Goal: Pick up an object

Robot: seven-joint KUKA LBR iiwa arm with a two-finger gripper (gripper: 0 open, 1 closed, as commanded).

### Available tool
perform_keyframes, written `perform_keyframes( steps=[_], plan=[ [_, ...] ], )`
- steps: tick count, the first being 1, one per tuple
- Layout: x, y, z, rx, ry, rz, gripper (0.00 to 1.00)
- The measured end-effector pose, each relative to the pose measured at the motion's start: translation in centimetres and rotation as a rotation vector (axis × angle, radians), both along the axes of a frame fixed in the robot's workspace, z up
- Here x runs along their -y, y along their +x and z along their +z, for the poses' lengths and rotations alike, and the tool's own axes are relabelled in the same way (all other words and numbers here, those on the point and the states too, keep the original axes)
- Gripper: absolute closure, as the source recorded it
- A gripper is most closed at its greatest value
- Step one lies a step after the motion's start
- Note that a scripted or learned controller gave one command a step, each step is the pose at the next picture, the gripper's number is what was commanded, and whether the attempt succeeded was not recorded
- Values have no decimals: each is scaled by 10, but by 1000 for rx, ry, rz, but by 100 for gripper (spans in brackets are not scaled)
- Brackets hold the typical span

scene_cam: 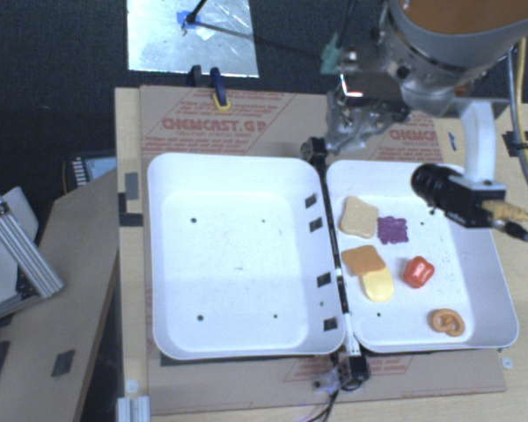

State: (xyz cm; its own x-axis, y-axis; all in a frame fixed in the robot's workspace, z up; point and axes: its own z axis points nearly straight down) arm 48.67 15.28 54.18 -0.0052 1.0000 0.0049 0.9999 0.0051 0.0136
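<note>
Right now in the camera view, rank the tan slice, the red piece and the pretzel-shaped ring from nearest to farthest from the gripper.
1. tan slice: right bin, far part, just below the gripper.
2. red piece: middle of that bin, toward its right.
3. pretzel-shaped ring: near right corner.

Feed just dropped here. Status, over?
Gripper above the right bin's far edge, holding nothing visible. Six food pieces lie in that bin. Nothing blocking them.
</note>
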Motion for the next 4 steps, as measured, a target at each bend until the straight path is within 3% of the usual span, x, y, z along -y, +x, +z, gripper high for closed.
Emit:
perform_keyframes(
  steps=[1, 2, 4],
  plan=[
    [-71, -1, -7, -12, -2, 5, 100],
    [-67, 0, -7, -12, -3, -2, 0],
    [-67, 0, -7, -12, -3, -2, 0]
  ],
)
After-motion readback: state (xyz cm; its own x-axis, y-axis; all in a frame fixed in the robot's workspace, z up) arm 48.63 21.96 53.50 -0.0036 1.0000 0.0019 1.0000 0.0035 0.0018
